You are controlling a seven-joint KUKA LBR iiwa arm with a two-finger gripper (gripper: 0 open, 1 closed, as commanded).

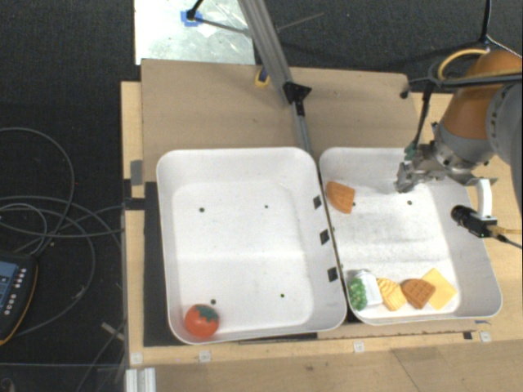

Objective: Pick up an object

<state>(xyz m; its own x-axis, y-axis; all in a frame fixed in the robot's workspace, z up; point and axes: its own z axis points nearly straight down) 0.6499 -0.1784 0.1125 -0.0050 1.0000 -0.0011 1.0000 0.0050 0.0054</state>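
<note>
My gripper (406,180) hangs over the far part of the right bin (466,251), pointing down at bare white floor. Nothing shows between its tips. An orange wedge-shaped piece (341,196) lies to its left, near the bin's left wall. Along the near edge of the right bin sit a green and white piece (360,290), a yellow ridged piece (391,293), a brown waffle piece (417,292) and a yellow cheese slice (441,288). A red tomato (201,321) rests in the near left corner of the left bin (237,219).
A grey pole (270,43) slants down from the top to the gap between the bins. A black and white fitting (476,218) sticks out at the right bin's right wall. Cables lie on the dark floor at left.
</note>
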